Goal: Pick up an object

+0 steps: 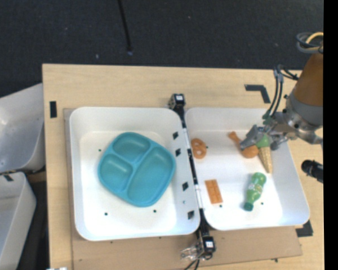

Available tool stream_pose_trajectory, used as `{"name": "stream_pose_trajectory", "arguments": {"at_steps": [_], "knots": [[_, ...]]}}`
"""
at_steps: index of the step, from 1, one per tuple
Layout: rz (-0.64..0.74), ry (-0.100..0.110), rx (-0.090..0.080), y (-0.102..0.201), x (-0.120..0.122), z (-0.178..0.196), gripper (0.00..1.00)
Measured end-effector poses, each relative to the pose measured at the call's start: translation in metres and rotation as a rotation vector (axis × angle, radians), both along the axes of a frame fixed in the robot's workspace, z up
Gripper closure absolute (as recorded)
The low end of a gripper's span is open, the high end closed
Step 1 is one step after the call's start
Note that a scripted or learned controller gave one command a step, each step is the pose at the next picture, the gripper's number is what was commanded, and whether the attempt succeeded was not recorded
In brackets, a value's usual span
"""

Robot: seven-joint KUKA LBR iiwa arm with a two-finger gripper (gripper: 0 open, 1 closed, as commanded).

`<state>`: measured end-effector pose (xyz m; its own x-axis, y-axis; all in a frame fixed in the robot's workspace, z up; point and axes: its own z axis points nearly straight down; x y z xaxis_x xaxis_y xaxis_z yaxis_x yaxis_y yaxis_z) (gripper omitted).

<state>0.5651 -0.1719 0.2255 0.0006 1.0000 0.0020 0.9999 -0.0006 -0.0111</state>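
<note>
My gripper (pixel 263 141) reaches in from the right and hangs low over the upper right part of the right bin (pixel 281 210). Directly under it lie an orange carrot-like piece (pixel 245 148) and a tan ice cream cone (pixel 266 159) with a green top; the gripper covers part of both. Whether it touches either one I cannot tell. A green bottle (pixel 254 190) lies below the cone. An orange pretzel (pixel 198 148) and an orange cracker (pixel 213 191) lie nearer the bin's left wall.
The left bin (pixel 84 218) holds a blue divided plate (pixel 136 169). A ridge with black clips (pixel 187 167) separates the two bins. A white container (pixel 11 134) stands off the bench at the left.
</note>
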Motion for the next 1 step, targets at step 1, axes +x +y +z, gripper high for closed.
{"name": "stream_pose_trajectory", "arguments": {"at_steps": [1], "knots": [[0.003,-0.012,-0.002,0.0002,0.0027,0.0066,0.00]]}}
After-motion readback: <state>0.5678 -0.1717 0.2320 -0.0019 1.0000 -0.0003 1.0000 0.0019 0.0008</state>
